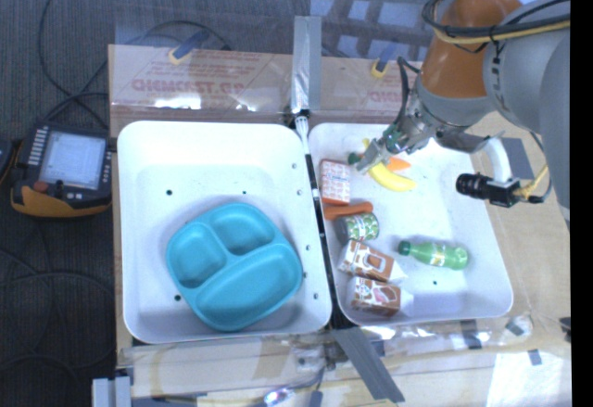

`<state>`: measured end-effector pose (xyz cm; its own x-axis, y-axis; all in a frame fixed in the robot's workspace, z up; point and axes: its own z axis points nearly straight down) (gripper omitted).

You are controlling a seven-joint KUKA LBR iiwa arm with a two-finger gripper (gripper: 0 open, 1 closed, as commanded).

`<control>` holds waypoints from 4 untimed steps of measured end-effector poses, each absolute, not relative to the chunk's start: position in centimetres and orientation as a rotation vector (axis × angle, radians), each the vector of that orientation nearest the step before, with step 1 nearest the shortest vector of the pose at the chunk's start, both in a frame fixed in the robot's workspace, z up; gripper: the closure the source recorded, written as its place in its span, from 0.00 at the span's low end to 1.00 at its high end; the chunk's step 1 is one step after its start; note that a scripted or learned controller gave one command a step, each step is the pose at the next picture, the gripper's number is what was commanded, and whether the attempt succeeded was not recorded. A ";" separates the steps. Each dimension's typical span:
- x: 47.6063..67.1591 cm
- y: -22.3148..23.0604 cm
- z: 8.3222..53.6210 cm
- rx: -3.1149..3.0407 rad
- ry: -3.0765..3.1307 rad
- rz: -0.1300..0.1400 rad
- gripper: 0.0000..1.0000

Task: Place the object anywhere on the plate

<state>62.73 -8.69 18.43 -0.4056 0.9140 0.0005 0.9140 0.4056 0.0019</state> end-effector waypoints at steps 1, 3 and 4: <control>57.5 -3.3 18.4 1.711 2.636 -0.001 1.00; 54.9 3.8 18.3 1.644 2.680 -0.001 0.00; 61.0 8.9 18.4 1.419 2.803 -0.002 0.00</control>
